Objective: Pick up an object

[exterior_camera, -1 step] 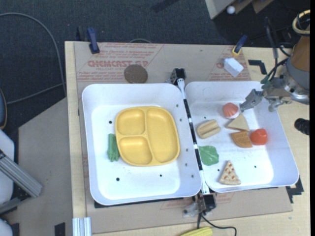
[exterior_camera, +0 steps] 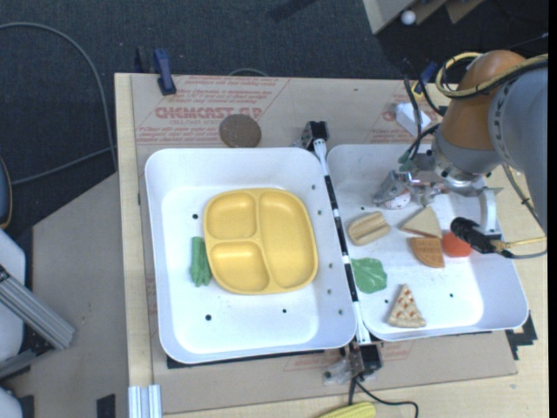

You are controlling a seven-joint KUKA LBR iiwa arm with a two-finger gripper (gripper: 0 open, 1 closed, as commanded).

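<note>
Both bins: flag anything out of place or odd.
The green leaf in the right bin lies against the divider between the bins. A green pod lies outside the yellow plate in the left bin. Nothing looks spilled or damaged.

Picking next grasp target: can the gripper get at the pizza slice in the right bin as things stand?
Probably yes. The pizza slice lies flat and apart from the lettuce leaf and the bread pieces, nothing on top of it. The gripper sits over the same bin's far end. The near bin wall is close, which may crowd the approach.

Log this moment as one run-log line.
arm: over right bin | gripper: low near bin's back edge, nothing seen held | yellow plate: left bin | pizza slice: untouched
</note>
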